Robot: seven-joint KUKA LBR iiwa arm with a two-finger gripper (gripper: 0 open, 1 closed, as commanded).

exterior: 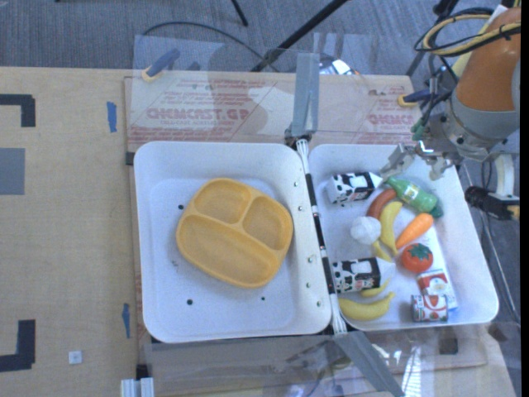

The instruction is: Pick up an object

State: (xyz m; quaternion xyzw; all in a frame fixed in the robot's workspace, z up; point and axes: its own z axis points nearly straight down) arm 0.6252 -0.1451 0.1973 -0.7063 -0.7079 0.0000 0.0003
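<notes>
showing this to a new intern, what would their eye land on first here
The yellow divided plate lying alone in the left bin stands out most. Next comes the right bin, crowded with toy food: a carrot, a tomato and a banana. The arm's pincer hangs over that bin's far edge.

We see the pickables all in the right bin [479, 259]: two cow-print cartons [354, 187] and [356, 274], green bottle [415, 194] tilted near the top, carrot [414, 229], tomato [417, 257], two bananas [388, 227] and [367, 305], a white round item [364, 230] mid-bin, and a red-white carton [432, 295] at the near right corner. The pile is tight, with many pieces touching.
</notes>
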